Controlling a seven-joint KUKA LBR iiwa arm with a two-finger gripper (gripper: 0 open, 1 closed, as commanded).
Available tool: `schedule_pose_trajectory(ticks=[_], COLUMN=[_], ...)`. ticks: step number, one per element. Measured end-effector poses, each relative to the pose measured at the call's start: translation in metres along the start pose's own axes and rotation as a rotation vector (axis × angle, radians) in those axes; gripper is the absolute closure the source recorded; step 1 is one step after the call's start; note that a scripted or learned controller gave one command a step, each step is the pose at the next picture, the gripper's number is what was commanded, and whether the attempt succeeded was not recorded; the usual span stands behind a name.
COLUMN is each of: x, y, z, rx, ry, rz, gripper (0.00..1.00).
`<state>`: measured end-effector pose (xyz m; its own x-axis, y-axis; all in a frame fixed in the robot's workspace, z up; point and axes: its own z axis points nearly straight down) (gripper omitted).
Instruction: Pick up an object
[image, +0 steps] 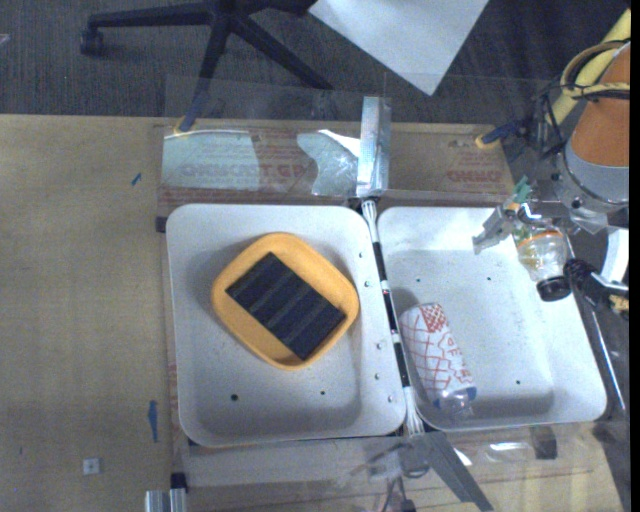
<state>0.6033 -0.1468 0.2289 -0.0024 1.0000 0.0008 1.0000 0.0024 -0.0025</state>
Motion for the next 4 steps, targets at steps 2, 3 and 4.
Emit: schedule_pose_trajectory(ticks=[2,3,4], x=[-0.023,-0.068,-0.007], y=[-0.026,-0.003,0.030], z=[0.113,0.135,0.025], rx=[-0.004,-0.004,-0.007], ry=[-0.002,0.010,-0.005], rz=[-0.085,-0.278,-0.634], gripper=[0.00,0.00,0.00])
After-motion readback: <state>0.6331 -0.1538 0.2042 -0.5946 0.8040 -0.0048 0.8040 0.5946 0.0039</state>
